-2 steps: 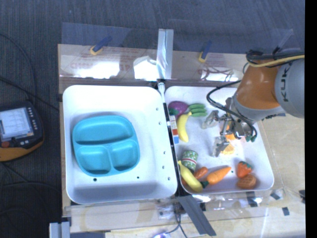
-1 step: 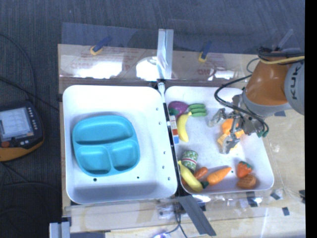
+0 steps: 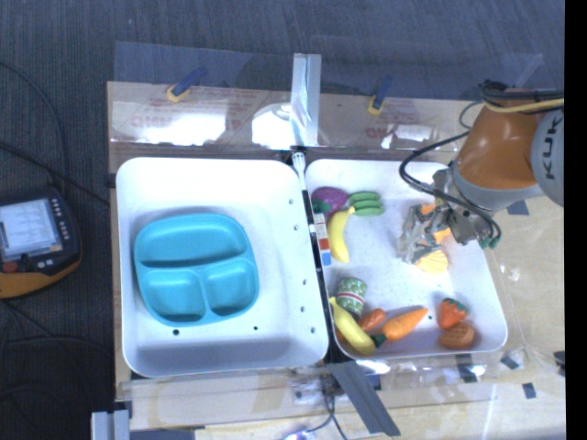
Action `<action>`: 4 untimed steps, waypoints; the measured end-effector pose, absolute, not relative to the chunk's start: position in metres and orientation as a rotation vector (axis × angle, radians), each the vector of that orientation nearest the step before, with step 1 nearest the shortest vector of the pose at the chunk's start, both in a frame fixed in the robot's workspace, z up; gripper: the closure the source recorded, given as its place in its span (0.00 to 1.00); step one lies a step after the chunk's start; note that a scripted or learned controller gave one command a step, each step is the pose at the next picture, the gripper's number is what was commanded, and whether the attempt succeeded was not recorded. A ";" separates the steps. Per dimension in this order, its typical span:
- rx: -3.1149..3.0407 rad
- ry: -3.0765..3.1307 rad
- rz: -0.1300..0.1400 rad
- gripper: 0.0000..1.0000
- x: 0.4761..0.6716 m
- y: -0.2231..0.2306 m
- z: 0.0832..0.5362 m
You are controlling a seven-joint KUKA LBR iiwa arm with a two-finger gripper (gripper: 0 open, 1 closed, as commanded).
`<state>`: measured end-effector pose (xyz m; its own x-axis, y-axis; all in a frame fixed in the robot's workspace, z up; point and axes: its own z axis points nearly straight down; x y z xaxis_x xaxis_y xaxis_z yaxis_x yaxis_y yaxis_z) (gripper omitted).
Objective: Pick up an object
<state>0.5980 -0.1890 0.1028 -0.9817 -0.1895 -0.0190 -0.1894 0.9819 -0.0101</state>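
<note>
- Worktop (image 3: pixel 183 122): two white bins side by side. Left bin (image 3: pixel 275 191) holds a blue tray (image 3: pixel 194 266) with three compartments.
- Right bin (image 3: pixel 385 177): toy food scattered. Arm (image 3: pixel 500 154) reaches in from the right.
- Tool (image 3: pixel 424 238) is low over the bin's right-centre, just above a yellow piece (image 3: pixel 433 262); touching or not, cannot tell. Its grip is not readable from here.
- Yellow piece: likely light, hard, smooth plastic, so prone to slip; best pinched across its narrow width.
- Banana (image 3: pixel 339 235): curved, stiff; take mid-body.
- Carrot (image 3: pixel 404 322): tapered; grip the thick end.
- Strawberry (image 3: pixel 452 313), near the right wall: little room for the tool.
</note>
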 end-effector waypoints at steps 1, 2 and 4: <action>-0.241 3.119 -0.009 1.00 0.608 -0.151 0.092; 0.391 3.097 -0.004 1.00 0.566 -0.138 0.093; 0.655 3.059 -0.004 1.00 0.576 -0.177 0.092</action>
<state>0.5764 -0.1767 0.0920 -0.9122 0.4095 -0.0139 0.4095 0.9123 0.0005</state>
